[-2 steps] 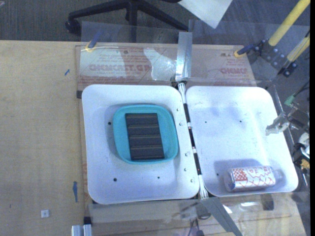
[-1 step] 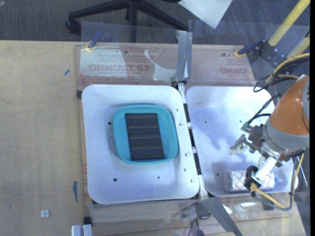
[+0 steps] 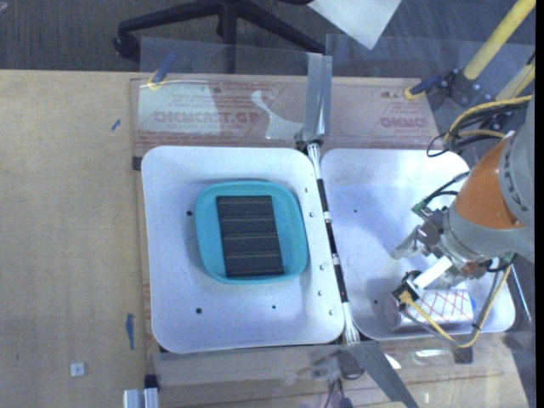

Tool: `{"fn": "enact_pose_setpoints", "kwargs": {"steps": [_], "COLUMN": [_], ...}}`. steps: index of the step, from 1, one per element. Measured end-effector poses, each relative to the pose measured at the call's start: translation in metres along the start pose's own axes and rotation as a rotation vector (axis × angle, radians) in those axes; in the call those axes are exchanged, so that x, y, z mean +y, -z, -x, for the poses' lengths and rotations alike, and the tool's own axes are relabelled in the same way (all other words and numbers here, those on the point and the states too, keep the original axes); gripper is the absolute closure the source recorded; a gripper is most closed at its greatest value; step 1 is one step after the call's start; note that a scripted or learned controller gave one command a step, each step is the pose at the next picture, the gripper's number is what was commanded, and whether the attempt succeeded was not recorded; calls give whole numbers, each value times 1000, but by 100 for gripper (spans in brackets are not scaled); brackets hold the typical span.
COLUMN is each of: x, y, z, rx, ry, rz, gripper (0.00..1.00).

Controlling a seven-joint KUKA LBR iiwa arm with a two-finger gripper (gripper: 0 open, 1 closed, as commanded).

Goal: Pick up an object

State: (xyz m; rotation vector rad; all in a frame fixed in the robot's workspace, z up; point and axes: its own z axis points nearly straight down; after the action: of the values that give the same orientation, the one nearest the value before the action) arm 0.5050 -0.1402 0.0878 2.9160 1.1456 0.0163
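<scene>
Two shallow white bins are seen side by side on a pale wooden bench (image 3: 68, 228), which is marked with small strips of blue tape. The left bin (image 3: 170, 313) is occupied by a teal tray (image 3: 208, 228) at its centre, and a dark ridged block (image 3: 249, 235) is laid within it. At the lower right of the frame, the gripper (image 3: 421, 243) is held low over the right bin (image 3: 365, 185); how wide it stands cannot be told. A red-checked white item (image 3: 449, 303) is seen just below it, near the bin's lower right corner. A clear panel with red lettering (image 3: 204, 113) is fixed behind the bins. Grey carpet (image 3: 51, 15) and a black office chair base (image 3: 229, 15) are visible at the top of the frame, with a yellow rod (image 3: 510, 24) at the upper right.
</scene>
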Motion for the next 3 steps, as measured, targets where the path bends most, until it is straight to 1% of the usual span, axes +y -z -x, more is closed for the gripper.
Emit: {"fn": "enact_pose_setpoints", "kwargs": {"steps": [1,2,3], "x": [32,44,-26], "y": [59,113,53], "z": [56,74,11], "rx": [-9,-12,-13], "ry": [-134,-545,-544], "rz": [-14,-12,-16], "gripper": [0,0,0]}}
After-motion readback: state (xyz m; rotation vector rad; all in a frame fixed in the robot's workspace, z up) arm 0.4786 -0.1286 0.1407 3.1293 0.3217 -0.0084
